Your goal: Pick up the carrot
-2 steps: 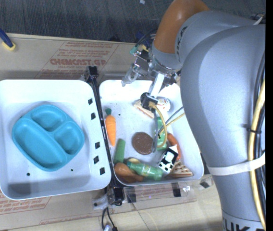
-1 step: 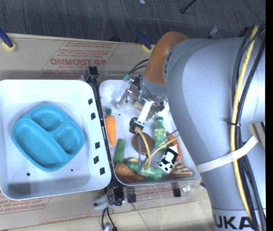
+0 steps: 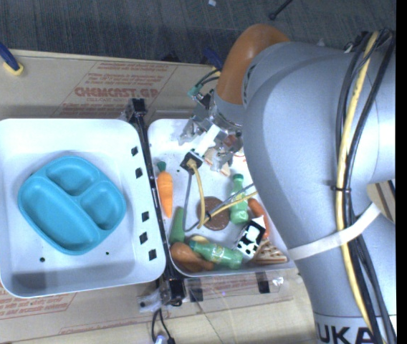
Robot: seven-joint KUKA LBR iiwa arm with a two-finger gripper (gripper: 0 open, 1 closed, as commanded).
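The carrot (image 3: 165, 191) is orange with a small green top and lies along the left wall of the right bin (image 3: 162, 136). My gripper (image 3: 211, 136) hangs over the far part of that bin, up and to the right of the carrot and apart from it. Nothing shows between its fingers. The big grey arm covers the bin's right side.
A blue sectioned plate (image 3: 71, 203) lies in the left bin (image 3: 17, 278). The near end of the right bin holds a heap of toy food: green pieces (image 3: 218, 253), a brown piece (image 3: 188, 253), a black-and-white die (image 3: 249, 238). A black divider (image 3: 146, 185) separates the bins.
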